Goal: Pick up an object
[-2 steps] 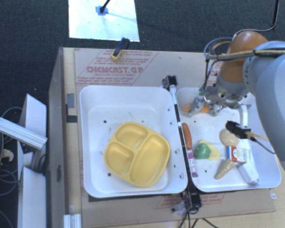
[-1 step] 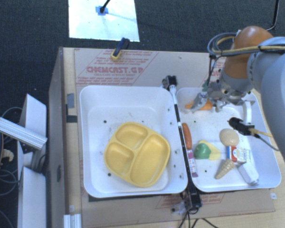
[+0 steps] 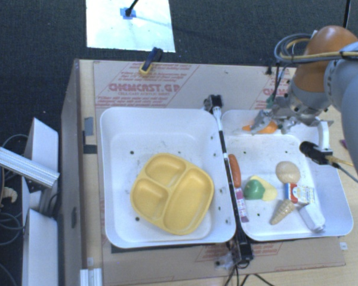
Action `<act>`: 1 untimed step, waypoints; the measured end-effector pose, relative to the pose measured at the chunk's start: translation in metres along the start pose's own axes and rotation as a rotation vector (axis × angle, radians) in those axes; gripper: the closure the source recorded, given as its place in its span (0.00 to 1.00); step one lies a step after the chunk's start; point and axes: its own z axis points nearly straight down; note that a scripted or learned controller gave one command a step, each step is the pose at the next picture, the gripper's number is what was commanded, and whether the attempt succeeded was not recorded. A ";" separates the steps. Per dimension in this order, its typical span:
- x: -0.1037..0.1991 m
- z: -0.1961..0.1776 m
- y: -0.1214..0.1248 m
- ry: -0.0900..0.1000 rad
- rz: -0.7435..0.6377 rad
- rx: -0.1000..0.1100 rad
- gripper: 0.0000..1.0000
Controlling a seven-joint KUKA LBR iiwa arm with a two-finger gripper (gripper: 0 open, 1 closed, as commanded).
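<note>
Two white bins side by side on desk [image 3: 167, 79]. Jaws low over far rim of right bin [image 3: 334, 186], an orange object [image 3: 267, 128] right at their tips, touching or just below; grip on it, and jaw opening, impossible to tell. Yellow divided plate [image 3: 172, 192] in left bin [image 3: 125, 130].

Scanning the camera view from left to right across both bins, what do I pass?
Yellow divided plate → orange hot dog → green pepper → ice cream cone → tan egg-shaped piece → white bottle. At the right bin's far edge, the pincer hangs over an orange piece.
</note>
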 end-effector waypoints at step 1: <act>-0.039 0.043 -0.003 0.003 0.000 0.017 0.00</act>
